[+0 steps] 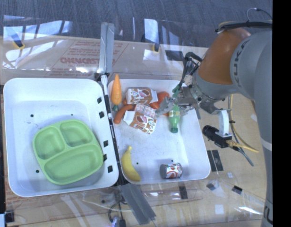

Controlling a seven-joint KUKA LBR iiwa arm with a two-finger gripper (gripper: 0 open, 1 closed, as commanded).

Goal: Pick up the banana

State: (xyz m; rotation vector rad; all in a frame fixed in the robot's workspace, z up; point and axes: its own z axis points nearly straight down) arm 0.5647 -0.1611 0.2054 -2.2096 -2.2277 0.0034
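The arm's pincer [177,103] hangs over the far side of the right shallow white plastic bin [192,167], just above a small green plastic bottle [174,120]; how its tips stand I cannot tell. The smooth, curved yellow banana [130,165] lies well apart from it, down-left against the bin's near-left wall, likely untouched. A short metal can [171,171] rests nearer, almost straight below the pincer.

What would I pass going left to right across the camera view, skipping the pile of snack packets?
Green divided plate in the left bin → banana at the right bin's near-left → small can → green bottle → the hand above it → the grey arm.
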